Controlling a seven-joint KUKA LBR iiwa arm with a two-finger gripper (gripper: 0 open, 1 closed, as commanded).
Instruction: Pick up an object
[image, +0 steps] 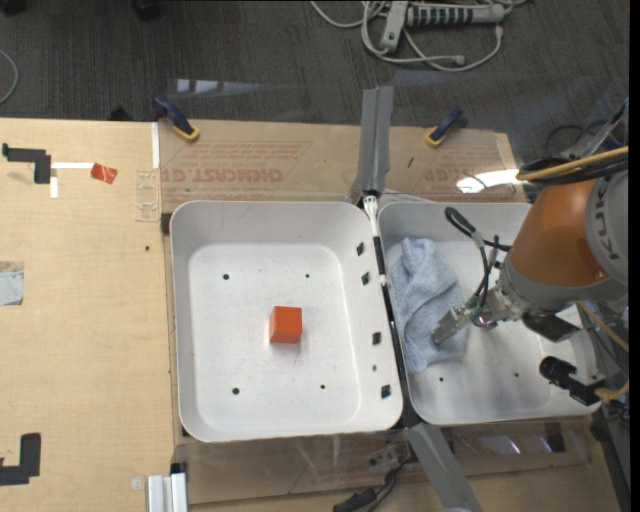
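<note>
A light blue-grey cloth (418, 285) lies crumpled in the left part of the right bin (500, 395). My gripper (451, 328) reaches in from the right and sits low at the cloth's lower right edge, touching or just over its folds. An orange-red block (286, 325) rests flat near the middle of the left bin (215, 400), far from the gripper.
The arm's orange band (560, 235) and grey wrist hang over the right bin's right half, with cables trailing off them. The ridge between the two bins (380, 300) runs just left of the cloth. A wooden board (70, 330) lies left of the bins.
</note>
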